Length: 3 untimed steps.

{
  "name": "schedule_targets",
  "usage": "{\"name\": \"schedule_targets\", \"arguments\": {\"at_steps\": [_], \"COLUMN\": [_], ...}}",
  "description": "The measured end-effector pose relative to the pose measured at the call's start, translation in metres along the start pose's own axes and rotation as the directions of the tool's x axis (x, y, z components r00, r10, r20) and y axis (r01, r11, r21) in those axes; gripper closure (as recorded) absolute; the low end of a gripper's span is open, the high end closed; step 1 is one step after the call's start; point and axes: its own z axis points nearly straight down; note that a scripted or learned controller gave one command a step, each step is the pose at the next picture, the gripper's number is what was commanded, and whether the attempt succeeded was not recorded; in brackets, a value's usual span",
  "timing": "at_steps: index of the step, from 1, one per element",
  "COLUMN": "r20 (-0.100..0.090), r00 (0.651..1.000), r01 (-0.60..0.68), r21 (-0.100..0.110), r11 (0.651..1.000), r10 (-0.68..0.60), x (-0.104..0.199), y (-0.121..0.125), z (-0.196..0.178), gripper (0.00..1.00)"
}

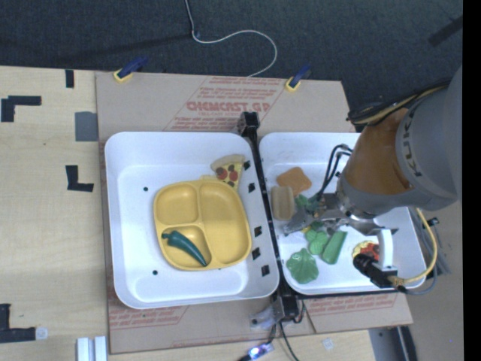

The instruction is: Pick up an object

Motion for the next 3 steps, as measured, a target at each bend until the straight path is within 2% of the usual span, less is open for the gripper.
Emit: {"name": "schedule_targets", "arguments": {"at_steps": [1,2,3], "r20": [0.004,0.003,0.001], "r00": [1.000,1.000,1.000], "r01": [-0.001,-0.001,0.000], "r21": [-0.009,-0.008,-0.010], "r11": [1.000,1.000,1.000], "r10": [0.001,0.001,0.000], "x": [0.000,0.000,0.001], "y": [0.000,0.000,-0.001], "z": [0.024,0.014,-0.028], "gripper": [0.00,1.00,1.00]}}
